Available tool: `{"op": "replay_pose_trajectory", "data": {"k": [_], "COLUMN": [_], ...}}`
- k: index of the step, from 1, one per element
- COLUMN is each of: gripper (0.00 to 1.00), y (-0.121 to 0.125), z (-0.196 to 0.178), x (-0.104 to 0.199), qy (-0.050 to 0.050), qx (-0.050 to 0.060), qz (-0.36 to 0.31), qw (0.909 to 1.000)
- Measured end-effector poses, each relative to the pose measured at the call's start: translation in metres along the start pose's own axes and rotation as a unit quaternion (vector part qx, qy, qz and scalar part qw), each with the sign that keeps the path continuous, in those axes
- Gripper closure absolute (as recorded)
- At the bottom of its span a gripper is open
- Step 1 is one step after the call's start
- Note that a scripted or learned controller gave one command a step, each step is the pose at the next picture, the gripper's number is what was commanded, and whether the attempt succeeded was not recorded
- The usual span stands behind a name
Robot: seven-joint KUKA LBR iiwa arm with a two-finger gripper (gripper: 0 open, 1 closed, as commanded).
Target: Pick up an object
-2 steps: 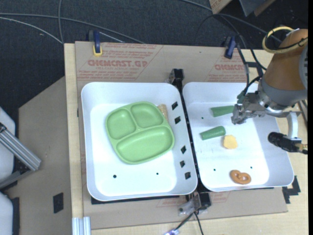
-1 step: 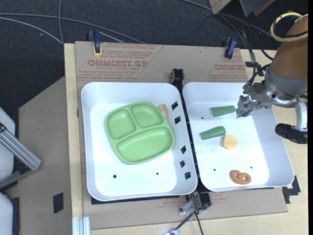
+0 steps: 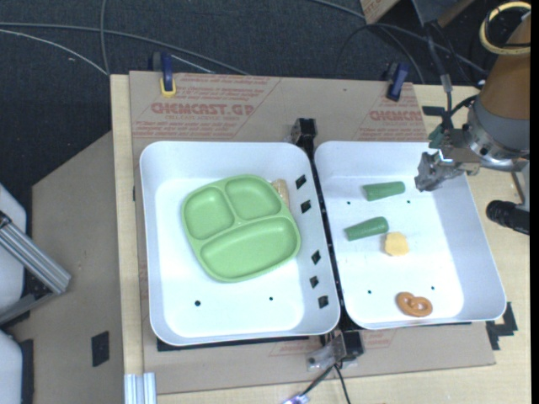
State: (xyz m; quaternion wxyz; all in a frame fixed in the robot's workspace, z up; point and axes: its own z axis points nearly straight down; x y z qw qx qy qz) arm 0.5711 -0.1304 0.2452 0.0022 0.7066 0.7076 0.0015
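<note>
Right bin [image 3: 472,251]: green piece [image 3: 384,191] just left of pincer [image 3: 427,180].

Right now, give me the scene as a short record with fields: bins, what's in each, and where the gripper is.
left bin: green divided plate, with a tan item at its far right edge, partly hidden
right bin: two green pieces, far one and near one; yellow chunk; pretzel
gripper: over the right bin's far right part, just right of the far green piece
held: nothing seen between the fingers
</note>
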Motion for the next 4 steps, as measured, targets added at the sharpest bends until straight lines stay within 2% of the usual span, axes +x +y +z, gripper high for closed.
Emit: {"op": "replay_pose_trajectory", "data": {"k": [1,2,3,4], "gripper": [1.00,1.00,1.00,1.00], "y": [0.016,0.023,0.044,0.050], "z": [-0.006,0.004,0.017,0.023], "x": [0.056,0.101,0.158,0.215], "qy": [0.001,0.001,0.001,0.002], "qx": [0.002,0.004,0.002,0.002], "qz": [-0.002,-0.001,-0.002,-0.002], "qw": [1.0000,1.0000,1.0000,1.0000]}}
